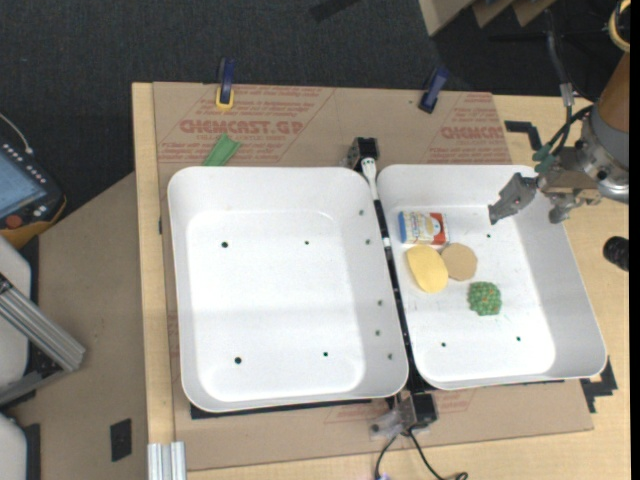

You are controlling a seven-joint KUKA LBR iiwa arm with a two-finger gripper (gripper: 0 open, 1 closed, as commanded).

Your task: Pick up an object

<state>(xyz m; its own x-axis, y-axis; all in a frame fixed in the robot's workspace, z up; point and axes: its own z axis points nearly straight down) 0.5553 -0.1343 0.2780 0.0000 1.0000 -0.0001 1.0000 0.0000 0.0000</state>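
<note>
Grey metal tool (530, 200) trailing dark, green-tipped cables.

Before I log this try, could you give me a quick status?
Gripper above right bin, holding nothing. Four items grouped near the divider, untouched. Nothing in the way.

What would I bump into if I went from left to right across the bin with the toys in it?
Going left to right in the right bin: the small white box, then the yellow piece, the round tan piece, the green bumpy piece, and last the gripper up near the far right side.
</note>
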